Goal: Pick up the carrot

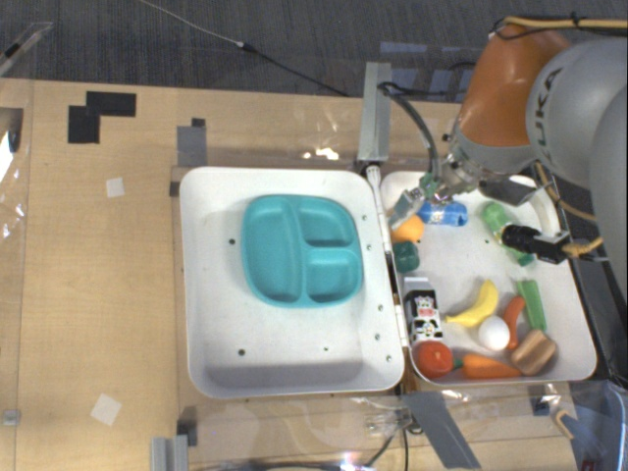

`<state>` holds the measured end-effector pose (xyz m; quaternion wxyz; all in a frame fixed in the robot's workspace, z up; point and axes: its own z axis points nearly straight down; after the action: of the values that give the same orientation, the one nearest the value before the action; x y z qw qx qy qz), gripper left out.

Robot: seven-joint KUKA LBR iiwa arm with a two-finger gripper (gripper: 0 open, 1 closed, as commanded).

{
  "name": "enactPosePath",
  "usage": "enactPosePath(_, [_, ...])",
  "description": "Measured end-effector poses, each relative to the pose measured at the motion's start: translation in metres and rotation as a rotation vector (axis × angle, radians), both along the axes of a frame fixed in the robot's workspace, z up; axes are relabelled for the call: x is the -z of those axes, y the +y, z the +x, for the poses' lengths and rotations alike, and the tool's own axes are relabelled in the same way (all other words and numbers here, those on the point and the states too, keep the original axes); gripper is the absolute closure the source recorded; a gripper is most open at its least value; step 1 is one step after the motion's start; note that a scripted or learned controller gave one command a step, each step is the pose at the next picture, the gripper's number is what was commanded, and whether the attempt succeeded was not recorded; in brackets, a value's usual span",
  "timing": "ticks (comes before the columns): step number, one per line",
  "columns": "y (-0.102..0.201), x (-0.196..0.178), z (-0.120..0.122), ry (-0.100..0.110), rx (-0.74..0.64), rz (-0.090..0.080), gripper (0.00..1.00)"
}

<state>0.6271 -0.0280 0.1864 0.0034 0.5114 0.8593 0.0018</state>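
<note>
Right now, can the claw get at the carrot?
Probably yes. The carrot lies uncovered at the right bin's near edge, but tomato, egg and a brown piece crowd it. The claw hovers at the far end.

You are looking at a bulky arm with smooth grey rounded casings and a glossy orange band above the wrist. Dark lettering marks the grey shell beside the band. Black cables loop along it, and the gripper shows small greenish parts.

Teal divided plate in left bin; banana, egg, tomato in right bin
</note>
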Motion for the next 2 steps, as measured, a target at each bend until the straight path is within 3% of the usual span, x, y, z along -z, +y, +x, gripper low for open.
enactPosePath(1, [-0.086, 0.033, -0.038, 0.003, -0.039, -0.003, 0.00])
enactPosePath(2, [-0.068, 0.091, 0.021, -0.009, -0.079, -0.010, 0.00])
